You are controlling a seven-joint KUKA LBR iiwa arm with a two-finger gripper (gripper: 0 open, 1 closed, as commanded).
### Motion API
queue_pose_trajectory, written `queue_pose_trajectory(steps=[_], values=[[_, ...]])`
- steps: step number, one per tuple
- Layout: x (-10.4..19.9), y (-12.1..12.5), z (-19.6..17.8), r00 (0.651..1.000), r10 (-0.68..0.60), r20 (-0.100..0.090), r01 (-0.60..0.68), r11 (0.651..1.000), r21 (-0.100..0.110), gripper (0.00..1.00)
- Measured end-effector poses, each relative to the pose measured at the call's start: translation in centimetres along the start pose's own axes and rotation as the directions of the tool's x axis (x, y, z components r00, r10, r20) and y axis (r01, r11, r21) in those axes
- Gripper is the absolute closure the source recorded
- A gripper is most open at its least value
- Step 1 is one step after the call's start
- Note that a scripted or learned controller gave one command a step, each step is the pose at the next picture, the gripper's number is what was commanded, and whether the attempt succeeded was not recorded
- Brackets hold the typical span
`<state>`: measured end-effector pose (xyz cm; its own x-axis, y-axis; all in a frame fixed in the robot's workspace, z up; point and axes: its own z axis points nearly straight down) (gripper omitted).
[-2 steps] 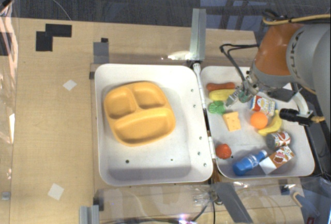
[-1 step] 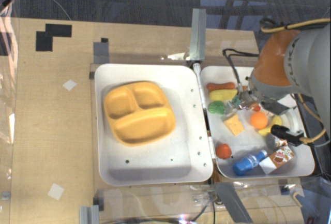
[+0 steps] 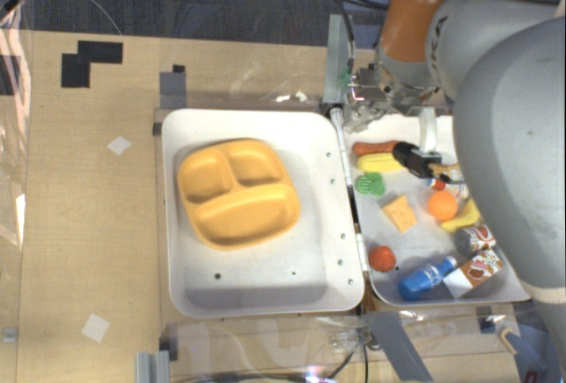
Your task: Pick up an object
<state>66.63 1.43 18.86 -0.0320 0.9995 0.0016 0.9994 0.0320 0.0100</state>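
Gripper [image 3: 358, 111]: low at the far left corner of the right bin [image 3: 414, 241], close to the rim beside the middle divider; its opening cannot be told, and nothing is seen held in it.
Nearest things: a red sausage [image 3: 375, 147] and a yellow piece [image 3: 378, 163] lie just beside it on the near side, with a green piece [image 3: 371, 185] against the divider wall.
Rest of right bin: cheese wedge [image 3: 401, 213] in the middle, orange ball [image 3: 442, 206] touching a banana [image 3: 466, 218], tomato [image 3: 382, 259] and blue bottle [image 3: 424, 278] near the front rim (crowded, with little bare floor).
Left bin [image 3: 265, 275]: a yellow divided tray [image 3: 237, 193] toward the far side, with open white floor in front of it.
Arm [image 3: 508, 125]: reaches in from the right, covering the right bin's right side, its orange band [image 3: 411, 14] above the wrist.
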Motion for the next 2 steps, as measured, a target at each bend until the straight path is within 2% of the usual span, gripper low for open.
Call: queue_pose_trajectory(steps=[1,2], values=[[4.26,-4.66,0.39,0.841,0.541,0.006,-0.541,0.841,0.007,1.00],[4.13,-4.65,0.35,0.840,0.542,0.006,-0.542,0.840,0.006,0.00]])
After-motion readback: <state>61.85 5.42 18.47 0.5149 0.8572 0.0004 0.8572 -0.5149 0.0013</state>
